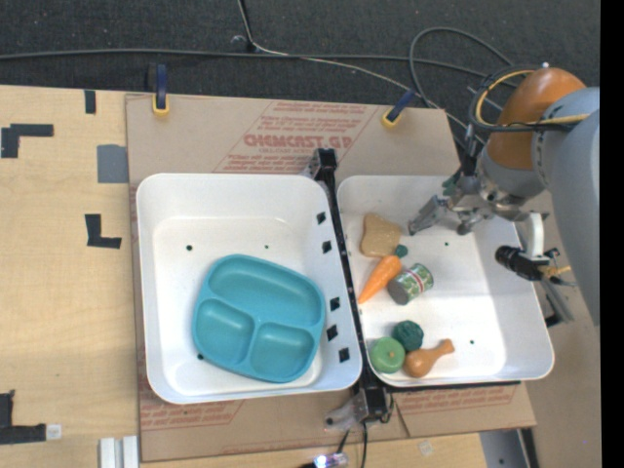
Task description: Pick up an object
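Over the right-hand bin (507, 354) of a two-bin bench, a grey KUKA arm's gripper (450, 214) hangs with its fingers spread and nothing between them, above bare white floor near the bin's far side. The likely targets lie just below and to its left: a tan toast-shaped piece (379, 235), an orange carrot (378, 279) touching it, and a small labelled can (410, 283) on its side beside the carrot. Further toward the near edge sit a dark green lump (409, 334), a green round piece (386, 356) and a brown drumstick-like toy (429, 358), packed close. A clean pick probably means choosing the can or toast, centring the fingers across its narrow width and descending straight, avoiding the carrot. The left bin (156, 261) holds a teal divided tray (258, 317). Fingertip height above the floor is hard to judge, and the arm's upper links are cut off at the frame's right.
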